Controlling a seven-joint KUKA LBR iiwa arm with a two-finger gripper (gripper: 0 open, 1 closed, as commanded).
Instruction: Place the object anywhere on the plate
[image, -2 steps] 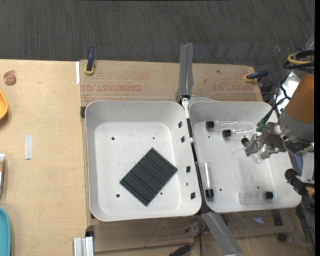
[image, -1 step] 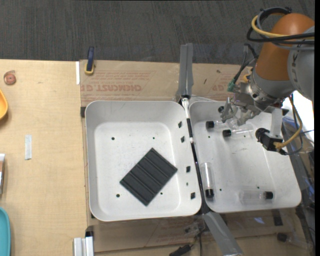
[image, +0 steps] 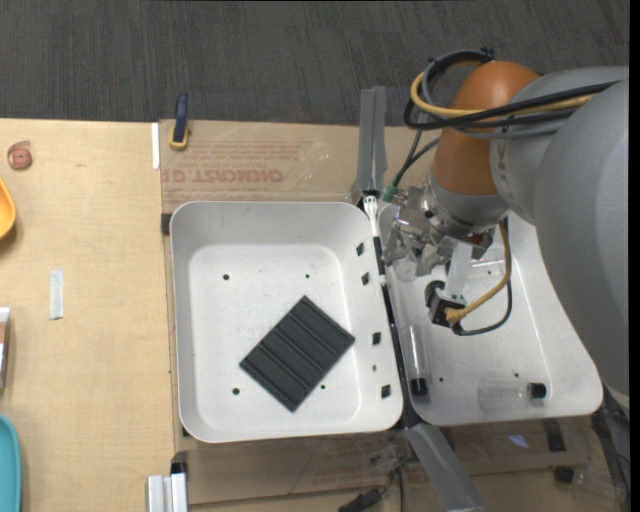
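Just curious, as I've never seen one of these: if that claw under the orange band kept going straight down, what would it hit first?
Probably the white floor of the right bin. The gripper hangs over its left part near the bins' shared edge, though depth is hard to judge.

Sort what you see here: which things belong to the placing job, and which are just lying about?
Job: dark ribbed plate in left bin; gripper over right bin.
Lying about: blue clamp, orange object, small white strip.

The bench (image: 90, 230) bears two white bins, left (image: 195, 400) and right (image: 560, 390), side by side.
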